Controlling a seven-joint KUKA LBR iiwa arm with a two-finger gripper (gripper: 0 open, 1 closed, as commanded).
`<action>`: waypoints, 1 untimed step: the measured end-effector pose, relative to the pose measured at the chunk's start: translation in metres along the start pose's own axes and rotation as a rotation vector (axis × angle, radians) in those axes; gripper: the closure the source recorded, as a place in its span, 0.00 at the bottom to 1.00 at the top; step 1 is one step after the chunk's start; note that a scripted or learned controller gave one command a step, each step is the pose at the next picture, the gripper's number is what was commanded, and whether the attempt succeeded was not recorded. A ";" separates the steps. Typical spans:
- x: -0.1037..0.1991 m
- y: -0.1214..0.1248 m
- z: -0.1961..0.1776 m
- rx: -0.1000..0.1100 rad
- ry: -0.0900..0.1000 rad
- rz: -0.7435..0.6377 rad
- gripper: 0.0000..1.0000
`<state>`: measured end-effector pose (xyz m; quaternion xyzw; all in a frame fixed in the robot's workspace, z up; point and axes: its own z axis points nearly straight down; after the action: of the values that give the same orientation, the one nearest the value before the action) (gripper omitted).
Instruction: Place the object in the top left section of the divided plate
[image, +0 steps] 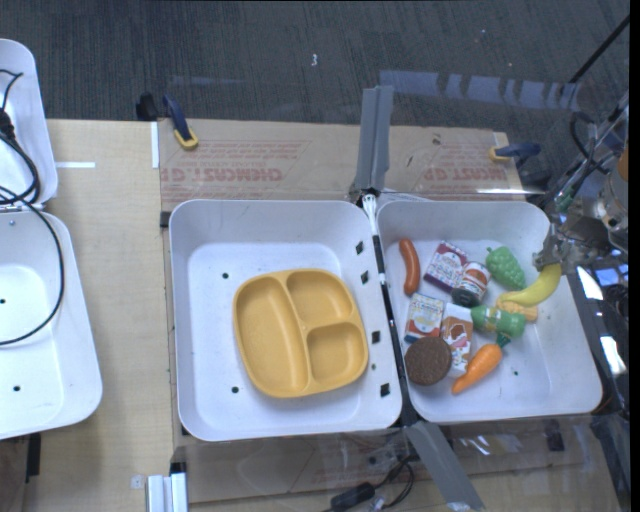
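Observation:
A yellow divided plate (298, 331) lies in the left white bin (200, 300), with one long section on its left and two smaller ones on its right; all three are bare. The toy food sits in the right bin (560, 390). A banana (533, 288) lies near that bin's right wall. My gripper (566, 250) hangs at the bin's right edge, just above the banana's upper tip. Whether it touches the banana is unclear.
Also in the right bin are a red sausage (409, 266), a snack packet (447, 268), a dark jar (470, 288), a green bumpy fruit (505, 267), a green bottle (498, 321), two small cartons (426, 314), a brown cookie (428, 360) and a carrot (478, 367).

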<state>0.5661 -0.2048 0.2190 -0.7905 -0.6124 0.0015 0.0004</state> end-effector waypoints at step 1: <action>0.008 0.002 -0.016 -0.001 0.000 0.108 1.00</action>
<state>0.5704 -0.1977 0.2346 -0.8225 -0.5688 0.0013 -0.0001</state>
